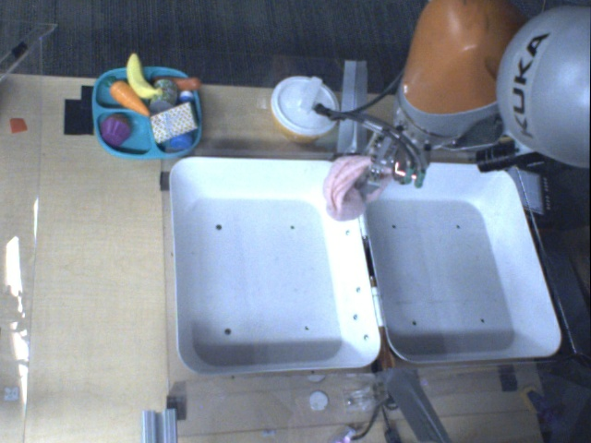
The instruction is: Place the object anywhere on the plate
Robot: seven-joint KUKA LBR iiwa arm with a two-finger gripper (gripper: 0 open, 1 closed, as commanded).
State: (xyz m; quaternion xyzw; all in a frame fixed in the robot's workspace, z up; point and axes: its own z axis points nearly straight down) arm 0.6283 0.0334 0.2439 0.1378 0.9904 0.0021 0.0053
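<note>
Gripper (386, 175) fingertips behind pink cloth (344, 190)

object: pink crumpled cloth (345, 188) you see | pose: hanging limp, bunched | place: over the back edge where the two white bins meet | plate: blue divided plate (129, 138), well apart, back-left on desk

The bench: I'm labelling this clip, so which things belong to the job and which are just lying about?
Job:
- pink cloth, hanging at the end effector
- blue divided plate

Lying about:
- toy food on that plate, a banana among it
- two white bins
- white lidded cup
</note>
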